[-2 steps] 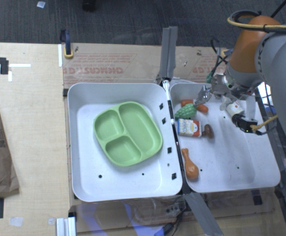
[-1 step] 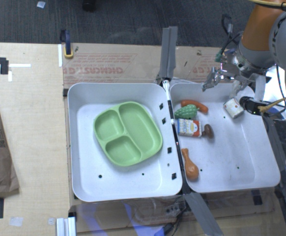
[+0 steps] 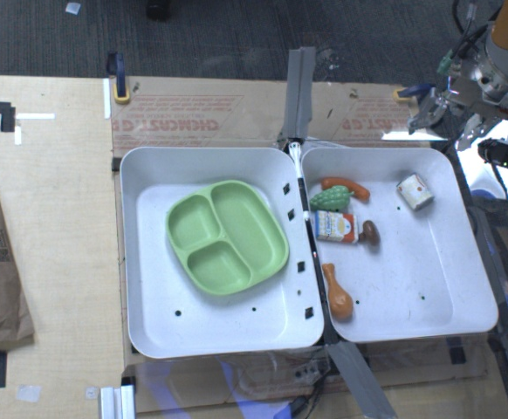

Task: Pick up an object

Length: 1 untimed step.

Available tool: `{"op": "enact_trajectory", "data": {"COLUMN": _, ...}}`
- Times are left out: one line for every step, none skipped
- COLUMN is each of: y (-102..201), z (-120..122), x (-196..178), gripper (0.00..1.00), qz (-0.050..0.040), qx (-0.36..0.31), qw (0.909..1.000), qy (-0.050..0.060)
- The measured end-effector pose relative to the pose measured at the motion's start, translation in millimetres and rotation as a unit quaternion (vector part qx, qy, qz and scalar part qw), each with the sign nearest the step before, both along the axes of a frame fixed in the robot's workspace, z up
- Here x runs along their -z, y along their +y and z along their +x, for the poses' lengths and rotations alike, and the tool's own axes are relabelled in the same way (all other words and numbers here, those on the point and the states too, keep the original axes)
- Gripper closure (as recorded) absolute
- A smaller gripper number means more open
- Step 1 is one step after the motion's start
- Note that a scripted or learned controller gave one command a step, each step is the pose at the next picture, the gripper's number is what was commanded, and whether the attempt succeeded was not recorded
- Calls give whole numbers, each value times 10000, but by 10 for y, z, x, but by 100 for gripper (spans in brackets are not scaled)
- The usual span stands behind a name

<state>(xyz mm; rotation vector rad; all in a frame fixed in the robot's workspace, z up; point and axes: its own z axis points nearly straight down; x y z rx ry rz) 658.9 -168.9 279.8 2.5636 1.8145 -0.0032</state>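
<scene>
Looking down on the bench, we note the gripper (image 3: pixel 435 112) parked beyond the far right corner of the right bin (image 3: pixel 463 314), above the cardboard, well apart from every object. Whether it is spread or pressed together we cannot tell; cabling and wrist hardware clutter that corner.

The left bin (image 3: pixel 140 321) bears only a green divided plate (image 3: pixel 228 236), lying flat near its middle. The right bin has the candidates. Along its left wall, from far to near: an orange carrot-like piece (image 3: pixel 347 187), a green ridged piece (image 3: pixel 331 199) touching it, a small printed carton (image 3: pixel 335 226) lying flat, a dark brown rounded piece (image 3: pixel 369 232) just beside the carton, and an orange drumstick-shaped toy (image 3: pixel 336 294) near the front. A small white block (image 3: pixel 415 192) sits alone toward the far right.

We judge the white block the best pick: isolated, nearest the gripper, with bare floor all round for the fingers. It looks light and stiff, probably smooth plastic, so somewhat slippery; we would close across its short sides, low on the body. The drumstick toy is the second choice, taken across its narrow neck. The clustered items risk a double contact, and the plate offers only a thin rim.
</scene>
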Motion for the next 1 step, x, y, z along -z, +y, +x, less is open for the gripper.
{"op": "enact_trajectory", "data": {"y": -312, "z": -5, "x": 1046, "gripper": 0, "qz": 1, "qx": 1861, "qw": 9825, "qy": 13}}
